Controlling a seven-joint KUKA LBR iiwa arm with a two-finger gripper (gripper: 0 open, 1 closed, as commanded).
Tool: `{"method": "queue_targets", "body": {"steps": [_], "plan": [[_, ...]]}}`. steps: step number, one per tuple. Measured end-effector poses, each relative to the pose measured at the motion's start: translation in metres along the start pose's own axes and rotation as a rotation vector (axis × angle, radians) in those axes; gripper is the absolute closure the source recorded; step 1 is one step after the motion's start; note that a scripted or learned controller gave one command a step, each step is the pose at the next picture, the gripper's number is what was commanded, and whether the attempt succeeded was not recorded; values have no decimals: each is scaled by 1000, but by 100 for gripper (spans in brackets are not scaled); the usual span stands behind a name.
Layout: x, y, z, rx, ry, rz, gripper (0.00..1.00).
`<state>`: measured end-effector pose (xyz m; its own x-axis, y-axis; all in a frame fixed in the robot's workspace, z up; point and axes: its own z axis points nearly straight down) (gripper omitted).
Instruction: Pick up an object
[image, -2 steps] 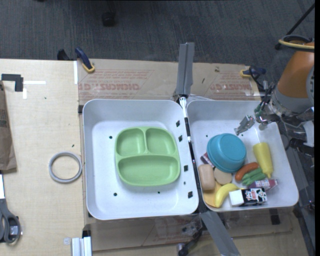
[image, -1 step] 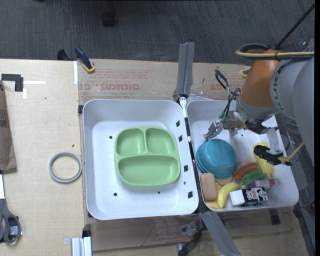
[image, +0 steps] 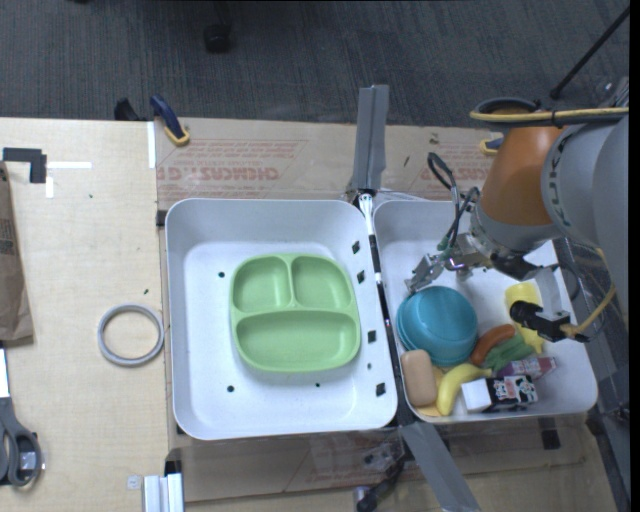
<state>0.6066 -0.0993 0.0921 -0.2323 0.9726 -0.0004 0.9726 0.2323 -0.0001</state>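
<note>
Camera view: bench (image: 80, 250) bears two bins (image: 190, 300).

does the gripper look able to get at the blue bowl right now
Probably yes: the gripper hangs just above the blue bowl's upper-left rim in the right bin, with nothing lying over that rim.

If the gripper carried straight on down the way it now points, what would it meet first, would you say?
Most likely the round blue bowl: the gripper hangs over the right white bin, just above the bowl's far rim. Depth is unclear, so it could instead reach the bin floor beside the bowl.
</note>
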Motion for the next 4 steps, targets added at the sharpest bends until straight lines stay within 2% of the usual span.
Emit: {"method": "queue_targets", "body": {"steps": [1,2,3,4], "plan": [[-36,46,-1,-2,-3,-198,0],[-50,-37,0,0,0,-66,0],[-103,-101,-70,0,-1,-108,0],[-97,-121,-90,0,0,-135,0]]}}
